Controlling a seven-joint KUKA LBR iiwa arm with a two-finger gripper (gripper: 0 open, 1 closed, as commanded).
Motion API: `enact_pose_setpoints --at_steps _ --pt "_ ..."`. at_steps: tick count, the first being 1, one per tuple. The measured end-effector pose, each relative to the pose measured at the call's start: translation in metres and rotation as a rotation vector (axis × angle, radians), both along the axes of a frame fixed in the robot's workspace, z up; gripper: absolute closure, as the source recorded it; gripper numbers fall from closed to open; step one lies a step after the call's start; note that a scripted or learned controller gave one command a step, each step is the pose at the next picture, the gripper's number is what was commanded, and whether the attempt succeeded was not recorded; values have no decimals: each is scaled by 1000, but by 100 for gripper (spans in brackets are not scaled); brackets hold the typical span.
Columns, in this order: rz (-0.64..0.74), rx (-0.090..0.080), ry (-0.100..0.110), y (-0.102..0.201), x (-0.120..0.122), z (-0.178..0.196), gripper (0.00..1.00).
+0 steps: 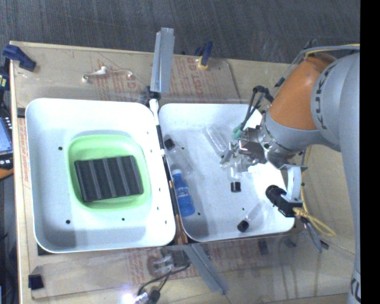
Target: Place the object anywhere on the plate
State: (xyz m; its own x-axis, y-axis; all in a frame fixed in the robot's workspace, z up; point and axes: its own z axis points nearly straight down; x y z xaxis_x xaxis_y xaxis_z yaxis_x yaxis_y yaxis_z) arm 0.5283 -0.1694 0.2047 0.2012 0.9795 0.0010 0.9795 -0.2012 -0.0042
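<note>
Bottle (182, 194) lies along the right bin's (202, 122) left wall, long axis parallel to it, well left of your gripper (235, 170). Plate (107, 170) sits farther left. You cannot tell the grip's state.

A: Arm's in from the right, gripper (235, 171) low over the middle of the right bin (206, 227).

B: Anything in its grasp?

A: Can't tell from up here. There's a blue-labelled bottle (180, 192) lying along that bin's left wall, just beside the divide.

B: And the left bin (41, 170)?

A: Green plate (82, 151) sitting in its centre, with a dark ribbed block (107, 178) resting flat on top. Bottle and plate are well apart, the bin walls between them.
</note>
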Motion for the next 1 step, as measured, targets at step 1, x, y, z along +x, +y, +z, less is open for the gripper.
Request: enact_pose_setpoints --at_steps 1 --pt "0 0 0 0 0 0 0"
